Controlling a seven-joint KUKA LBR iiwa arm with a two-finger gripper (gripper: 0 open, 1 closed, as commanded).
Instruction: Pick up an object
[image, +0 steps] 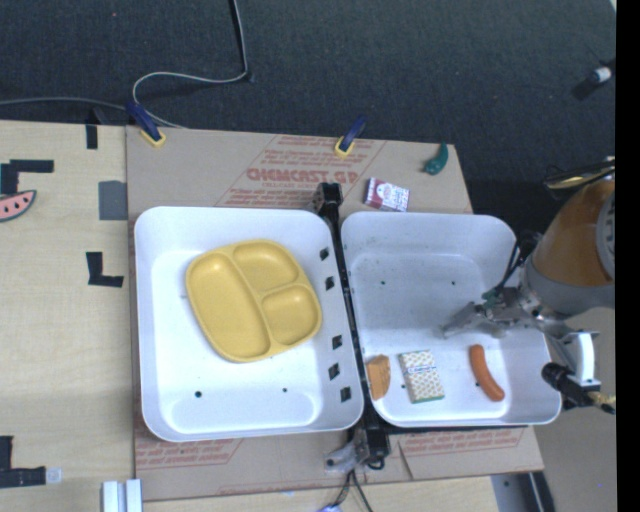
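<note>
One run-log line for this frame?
end effector low in right bin | sausage, packet, bun ungrasped | tray left bin

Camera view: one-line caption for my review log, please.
Gripper low in right bin above sausage, packet and bread piece; yellow tray in left bin.

"CHEMCAST" in red on cardboard sheet (290, 172)

Both bins (160, 300) are plain white. The left one has a mustard-yellow tray (255, 298). In the right bin there's an orange-red sausage (487, 373), a golden-brown nugget (378, 375) and a little packet (421, 376) with a fine pale checked print. The cardboard (290, 170) underneath is tan with red lettering, and the bench (60, 330) is light wood with black marks. The arm (575, 250) is grey with an orange band.
</note>
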